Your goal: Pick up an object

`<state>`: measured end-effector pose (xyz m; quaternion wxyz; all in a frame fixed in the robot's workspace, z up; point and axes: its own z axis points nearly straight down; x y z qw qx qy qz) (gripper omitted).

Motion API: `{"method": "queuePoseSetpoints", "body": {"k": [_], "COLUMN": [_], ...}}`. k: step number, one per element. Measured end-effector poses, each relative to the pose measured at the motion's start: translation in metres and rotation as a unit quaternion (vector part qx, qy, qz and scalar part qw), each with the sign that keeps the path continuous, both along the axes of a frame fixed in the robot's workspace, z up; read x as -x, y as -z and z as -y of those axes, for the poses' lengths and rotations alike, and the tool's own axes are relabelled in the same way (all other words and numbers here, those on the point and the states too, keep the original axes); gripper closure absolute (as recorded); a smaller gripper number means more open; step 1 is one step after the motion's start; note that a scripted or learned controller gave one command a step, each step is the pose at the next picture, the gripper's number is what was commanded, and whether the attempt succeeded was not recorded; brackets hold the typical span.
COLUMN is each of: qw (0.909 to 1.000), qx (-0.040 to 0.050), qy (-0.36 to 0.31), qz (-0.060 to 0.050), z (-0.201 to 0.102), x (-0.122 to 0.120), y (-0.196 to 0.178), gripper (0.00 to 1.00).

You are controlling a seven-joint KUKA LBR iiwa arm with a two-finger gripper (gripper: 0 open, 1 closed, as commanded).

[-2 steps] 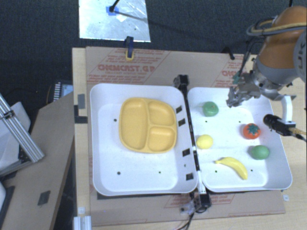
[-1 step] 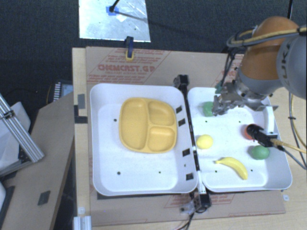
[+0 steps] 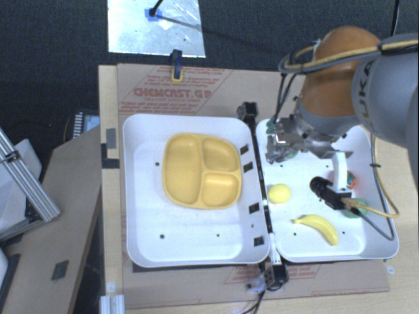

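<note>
My gripper (image 3: 280, 150), grip state unclear, hangs far of the small yellow plastic banana (image 3: 319, 227): light, stiff, slick; I'd pinch mid-curve.

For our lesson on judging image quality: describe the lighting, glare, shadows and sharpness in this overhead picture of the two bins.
Camera view: even, bright light; the white bins look almost washed out, with soft shadows under the yellow tray and banana. The foil-like sheet at the top shows mottled glare. The gripper looks slightly blurred, and the arm's orange band is soft; the lemon is fairly crisp.
</note>
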<state>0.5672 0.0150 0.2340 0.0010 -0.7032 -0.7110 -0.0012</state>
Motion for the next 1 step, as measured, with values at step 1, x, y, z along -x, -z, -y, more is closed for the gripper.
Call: {"method": "queuePoseSetpoints", "body": {"k": [1], "qw": [1.0000], "qx": [0.0002], "qy": [0.000], "qz": [-0.001], "z": [-0.0530], "x": [0.0191], "y": [0.0142], "gripper": [1.00]}}
